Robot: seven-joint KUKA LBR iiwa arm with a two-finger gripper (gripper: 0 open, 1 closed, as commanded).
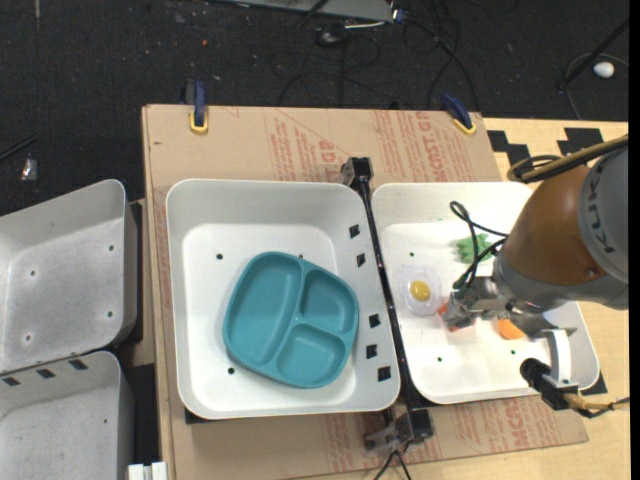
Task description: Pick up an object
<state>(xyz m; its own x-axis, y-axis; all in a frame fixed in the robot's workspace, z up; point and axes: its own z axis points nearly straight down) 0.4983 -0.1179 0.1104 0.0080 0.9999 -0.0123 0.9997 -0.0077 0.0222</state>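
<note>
The arm's orange band [560, 243] hangs over the right bin [430, 383], with the gripper [462, 310] low near the bin's middle. Whether it has closed on anything I cannot tell from here. Just at its nine o'clock lies a toy fried egg [420, 290], white with a yellow yolk. A green leafy toy [470, 248] sits at twelve o'clock of the gripper, and an orange piece [511, 331] at its four o'clock. The left bin [200, 218] holds a teal divided plate [291, 319].
</note>
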